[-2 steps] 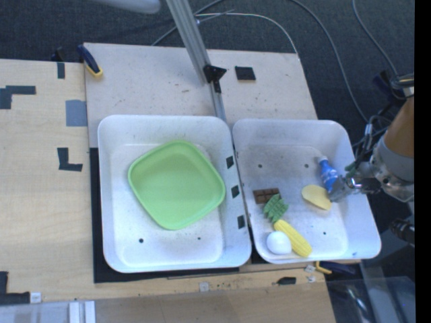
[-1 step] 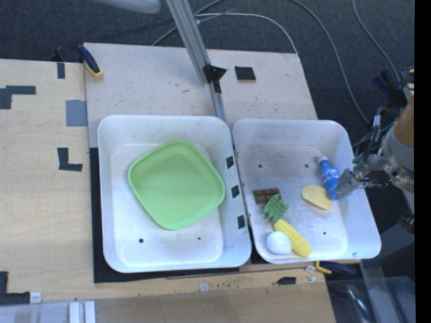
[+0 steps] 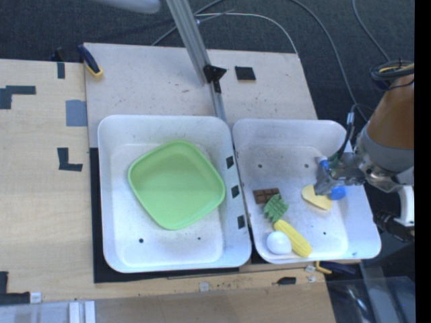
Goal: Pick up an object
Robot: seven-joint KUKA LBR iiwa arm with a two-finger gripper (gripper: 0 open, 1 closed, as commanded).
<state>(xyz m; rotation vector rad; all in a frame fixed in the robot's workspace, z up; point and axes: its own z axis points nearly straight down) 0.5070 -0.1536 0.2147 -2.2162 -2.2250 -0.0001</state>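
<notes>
The right bin (image 3: 289, 136) holds several small objects. A pale yellow heart-shaped piece (image 3: 314, 198) lies at its right side, and my gripper (image 3: 326, 184) hangs right over that piece's upper right edge, close to the bin floor. Blue parts show at the gripper's tip. A brown chocolate bar (image 3: 265, 195), a green ridged piece (image 3: 275, 209), a yellow corn cob (image 3: 293, 237) and a white egg (image 3: 277, 242) lie toward the bin's front. The arm comes in from the right.
A green square plate (image 3: 176, 184) fills the middle of the left bin (image 3: 114, 140). A slanted metal pole (image 3: 195, 42) rises behind the bins. Cables run across the dark floor at the back right.
</notes>
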